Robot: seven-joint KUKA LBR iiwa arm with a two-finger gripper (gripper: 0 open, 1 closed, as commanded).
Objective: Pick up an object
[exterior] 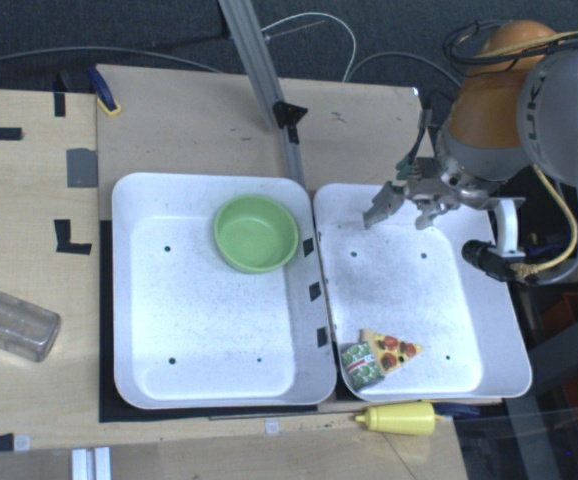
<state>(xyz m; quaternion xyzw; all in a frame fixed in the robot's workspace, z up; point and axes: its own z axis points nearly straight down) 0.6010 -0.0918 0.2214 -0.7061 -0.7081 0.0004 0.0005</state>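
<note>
**Open claw above the right bin, nothing held**

Camera view: two white bins sit side by side on the counter. The claw (404, 213) hangs over the right bin's (489, 368) far edge, fingers spread apart and empty. A pizza-slice toy (391, 349) lies well apart from the claw, at that bin's near edge beside a small green packet (361, 365). A green bowl (256, 232) sits in the left bin (149, 368).
</note>
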